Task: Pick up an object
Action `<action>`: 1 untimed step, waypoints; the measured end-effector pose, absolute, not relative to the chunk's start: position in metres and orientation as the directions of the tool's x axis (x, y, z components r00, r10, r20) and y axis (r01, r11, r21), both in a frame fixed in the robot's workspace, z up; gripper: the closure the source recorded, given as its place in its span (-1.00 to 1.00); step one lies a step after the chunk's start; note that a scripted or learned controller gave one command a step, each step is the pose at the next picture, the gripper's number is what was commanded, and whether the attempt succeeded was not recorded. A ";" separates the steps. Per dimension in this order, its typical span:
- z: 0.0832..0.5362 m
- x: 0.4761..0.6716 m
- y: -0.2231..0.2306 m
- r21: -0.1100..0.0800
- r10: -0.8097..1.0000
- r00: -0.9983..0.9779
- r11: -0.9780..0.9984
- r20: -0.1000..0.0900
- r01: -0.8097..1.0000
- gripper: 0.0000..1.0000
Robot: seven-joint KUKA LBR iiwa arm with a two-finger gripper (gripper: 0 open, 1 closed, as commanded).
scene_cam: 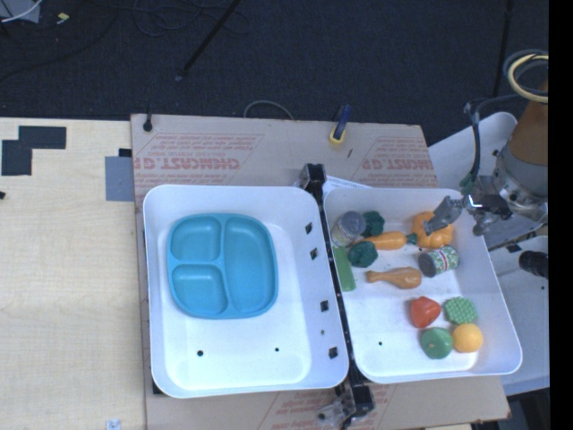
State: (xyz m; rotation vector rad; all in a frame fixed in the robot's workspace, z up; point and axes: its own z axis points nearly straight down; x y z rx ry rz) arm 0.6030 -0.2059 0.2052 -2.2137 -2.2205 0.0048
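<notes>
Orange toy (432,231) near the far right wall of the right bin (501,330), beside a carrot (387,239), a small can (439,261) and a tan drumstick (396,278). Gripper (446,213) just above that toy, spread or pressed together impossible to tell. Blue divided plate (222,265) flat in the left bin (170,356).
</notes>
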 end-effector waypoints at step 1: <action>0.162 0.603 -0.207 -0.005 1.000 -0.002 0.002 0.001 1.000 -1.00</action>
